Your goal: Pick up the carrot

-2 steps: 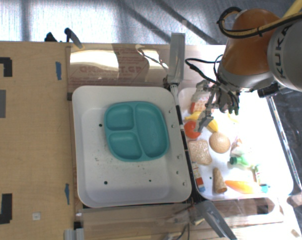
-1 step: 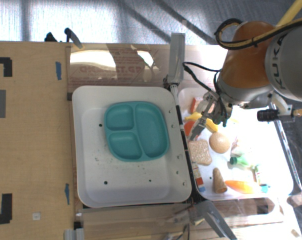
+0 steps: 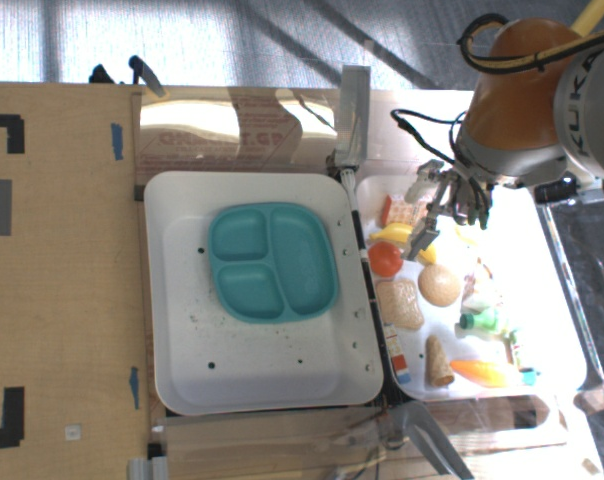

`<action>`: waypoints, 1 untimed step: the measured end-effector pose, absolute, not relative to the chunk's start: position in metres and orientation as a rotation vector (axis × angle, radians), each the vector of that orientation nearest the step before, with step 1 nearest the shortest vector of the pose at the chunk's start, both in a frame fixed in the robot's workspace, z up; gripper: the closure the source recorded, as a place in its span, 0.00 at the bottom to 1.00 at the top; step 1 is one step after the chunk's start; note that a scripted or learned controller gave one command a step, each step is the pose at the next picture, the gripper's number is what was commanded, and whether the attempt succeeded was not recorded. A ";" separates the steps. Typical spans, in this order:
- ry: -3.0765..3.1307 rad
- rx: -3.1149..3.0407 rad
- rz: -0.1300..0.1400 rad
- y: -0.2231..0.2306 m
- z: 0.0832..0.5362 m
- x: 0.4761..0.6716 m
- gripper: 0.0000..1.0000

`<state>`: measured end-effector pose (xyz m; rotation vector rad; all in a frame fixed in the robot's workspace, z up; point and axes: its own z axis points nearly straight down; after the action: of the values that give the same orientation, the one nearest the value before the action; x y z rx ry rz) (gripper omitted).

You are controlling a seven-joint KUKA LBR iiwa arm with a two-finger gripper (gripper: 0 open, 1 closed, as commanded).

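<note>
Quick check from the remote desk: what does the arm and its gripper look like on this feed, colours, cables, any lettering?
The arm has a rounded orange section with a grey casing beside it, bearing part of the dark KUKA lettering. Black cables loop over the orange top and trail down its left side. Below it, the gripper is a small metallic grey assembly with thin fingers.

Arm reaching in from the right, orange band above the wrist; tool (image 3: 434, 230) pointing down-left, its 2 fingers parted.
</note>
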<state>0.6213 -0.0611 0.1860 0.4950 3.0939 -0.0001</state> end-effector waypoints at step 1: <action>3.085 0.570 -0.003 -0.099 0.090 0.656 0.00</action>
<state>0.6560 -0.0986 0.0896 0.5697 3.0855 -0.0029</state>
